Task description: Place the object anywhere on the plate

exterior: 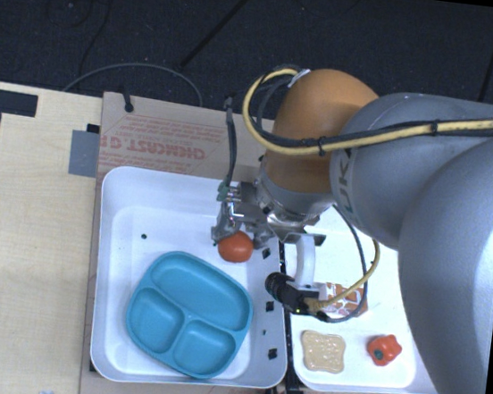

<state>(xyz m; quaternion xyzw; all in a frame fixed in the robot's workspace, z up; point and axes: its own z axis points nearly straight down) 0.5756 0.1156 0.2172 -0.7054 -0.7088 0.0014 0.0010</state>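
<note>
Gripper point(234, 233) sits over left bin point(122, 220), fingers closed around tomato point(236, 248), you see it just past blue plate point(188, 314) far rim; toast point(322, 351), pepper point(383, 348) in right bin point(402, 380)

In the right bin point(402, 383) lie a slice of toast point(322, 351) and, just beside it, a red pepper point(383, 348)

This is a robotics lab. A large grey industrial arm with an orange band point(315, 124) and looped yellow cable point(265, 122) reaches over a pale wooden tabletop point(15, 242). Below its pincer point(241, 227) sit two shallow white plastic bins point(123, 207) on printed cardboard point(164, 140). Behind the pincer, loose black cables point(128, 72) trail across a dark floor.
</note>
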